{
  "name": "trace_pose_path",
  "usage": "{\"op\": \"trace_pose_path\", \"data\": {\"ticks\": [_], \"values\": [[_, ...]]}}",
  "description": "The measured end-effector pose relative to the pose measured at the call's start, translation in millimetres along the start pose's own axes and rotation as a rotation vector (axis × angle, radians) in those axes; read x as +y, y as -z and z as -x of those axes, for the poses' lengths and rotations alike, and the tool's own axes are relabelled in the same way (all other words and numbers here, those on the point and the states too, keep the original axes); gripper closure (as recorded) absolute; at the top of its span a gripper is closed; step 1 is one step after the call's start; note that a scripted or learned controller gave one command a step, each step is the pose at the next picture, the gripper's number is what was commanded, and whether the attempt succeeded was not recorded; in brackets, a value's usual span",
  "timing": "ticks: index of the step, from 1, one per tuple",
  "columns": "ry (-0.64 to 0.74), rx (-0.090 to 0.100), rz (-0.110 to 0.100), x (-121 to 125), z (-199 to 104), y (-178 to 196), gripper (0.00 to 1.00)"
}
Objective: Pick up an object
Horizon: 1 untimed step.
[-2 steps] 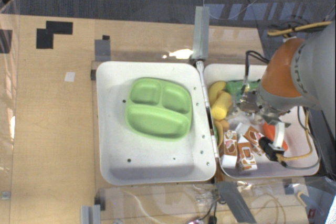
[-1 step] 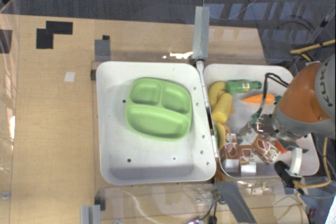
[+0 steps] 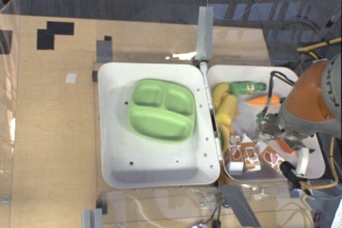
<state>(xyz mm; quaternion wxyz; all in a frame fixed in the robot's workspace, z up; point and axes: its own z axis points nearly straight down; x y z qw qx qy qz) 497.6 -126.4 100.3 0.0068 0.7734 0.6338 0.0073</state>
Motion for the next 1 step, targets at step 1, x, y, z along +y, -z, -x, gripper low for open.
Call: {"op": "trace_pose_path", "data": {"ticks": [1], "values": [[-0.095, -0.004, -0.017, 85.6, -70.1, 82.3, 1.00]]}}
